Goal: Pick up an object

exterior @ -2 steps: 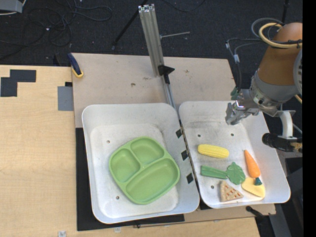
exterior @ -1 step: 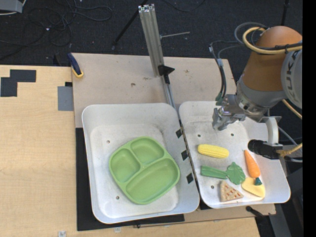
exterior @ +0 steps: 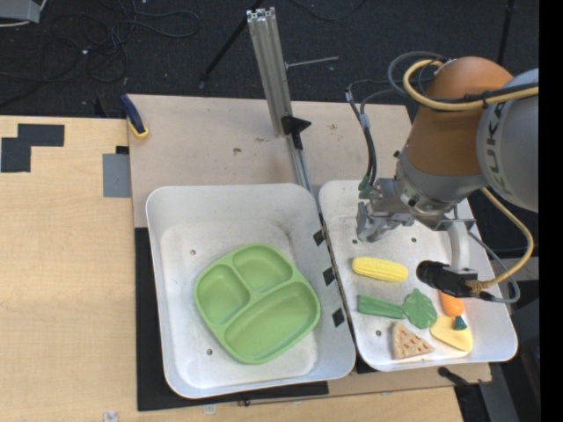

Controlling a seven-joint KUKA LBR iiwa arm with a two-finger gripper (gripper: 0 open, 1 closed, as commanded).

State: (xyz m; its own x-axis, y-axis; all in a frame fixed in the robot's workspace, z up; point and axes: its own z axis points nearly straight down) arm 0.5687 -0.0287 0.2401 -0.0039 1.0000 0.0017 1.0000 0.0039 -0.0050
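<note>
Steel-grey and pointed downward, my hand (exterior: 381, 222) hung over the far left part of the right bin (exterior: 341, 227). I could not tell from this slant whether it was open or closed, and I saw nothing gripped in it.

Closest to it was the yellow corn cob (exterior: 380, 270), on the bin floor just to the near side and a touch right, apart from the hand. Its long axis ran left to right, with the right end dipping slightly toward the near edge. I judged that a grasp would have to close across that axis, from far to near, after a short move toward the near side and then down.

Nearer than the corn lay a green vegetable piece (exterior: 383, 307), also set left to right, with a leafy green piece (exterior: 421, 309) at its right end. Nearer again were a pizza slice (exterior: 409, 343) and a yellow wedge (exterior: 451, 335), with an orange carrot (exterior: 451, 304) just beyond the wedge. They crowded one another, so the corn looked the cleaner pick.

Well to the left, the left bin (exterior: 176, 236) held a green divided plate (exterior: 257, 302).
</note>
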